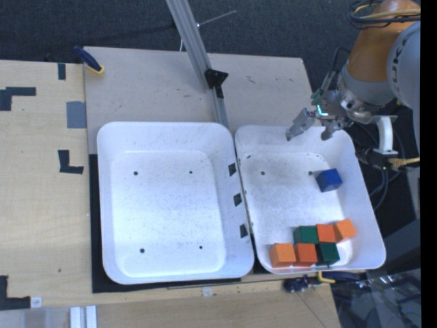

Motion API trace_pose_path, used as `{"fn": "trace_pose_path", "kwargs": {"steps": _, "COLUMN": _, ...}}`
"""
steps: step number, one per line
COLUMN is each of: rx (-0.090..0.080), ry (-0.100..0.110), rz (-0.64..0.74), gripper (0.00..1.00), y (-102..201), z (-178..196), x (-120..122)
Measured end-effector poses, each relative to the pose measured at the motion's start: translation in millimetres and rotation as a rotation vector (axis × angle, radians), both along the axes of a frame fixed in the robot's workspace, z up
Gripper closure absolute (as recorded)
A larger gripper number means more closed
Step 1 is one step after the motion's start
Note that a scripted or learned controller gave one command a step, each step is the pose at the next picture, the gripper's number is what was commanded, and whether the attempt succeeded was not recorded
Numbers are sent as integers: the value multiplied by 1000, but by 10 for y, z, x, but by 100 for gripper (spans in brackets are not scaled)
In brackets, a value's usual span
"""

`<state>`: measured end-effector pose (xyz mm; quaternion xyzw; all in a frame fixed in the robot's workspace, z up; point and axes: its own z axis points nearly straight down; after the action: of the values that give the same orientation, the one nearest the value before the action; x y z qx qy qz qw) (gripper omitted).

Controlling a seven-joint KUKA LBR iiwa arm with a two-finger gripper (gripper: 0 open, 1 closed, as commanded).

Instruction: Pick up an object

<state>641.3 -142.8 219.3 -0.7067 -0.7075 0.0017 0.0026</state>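
We see the hand (313,124) spread apart, holding nothing, above the right bin's (365,203) far rim. A blue block (329,179) lies near; orange and green blocks (313,243) cluster at the near edge. We read no writing.

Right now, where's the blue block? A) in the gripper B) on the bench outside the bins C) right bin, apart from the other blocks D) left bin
C: the blue block lies alone in the right bin, up from the orange and green blocks clustered at its near edge; the gripper hovers open over the bin's far rim.
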Motion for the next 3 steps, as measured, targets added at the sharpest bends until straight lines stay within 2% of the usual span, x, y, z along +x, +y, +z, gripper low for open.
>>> {"fn": "trace_pose_path", "kwargs": {"steps": 1, "rx": -2, "ry": -5, "rz": 1, "gripper": 0, "y": -2, "z": 31, "x": 10}}
{"fn": "trace_pose_path", "kwargs": {"steps": 3, "rx": -2, "ry": 0, "rz": 2, "gripper": 0, "y": 95, "z": -945, "x": 113}}
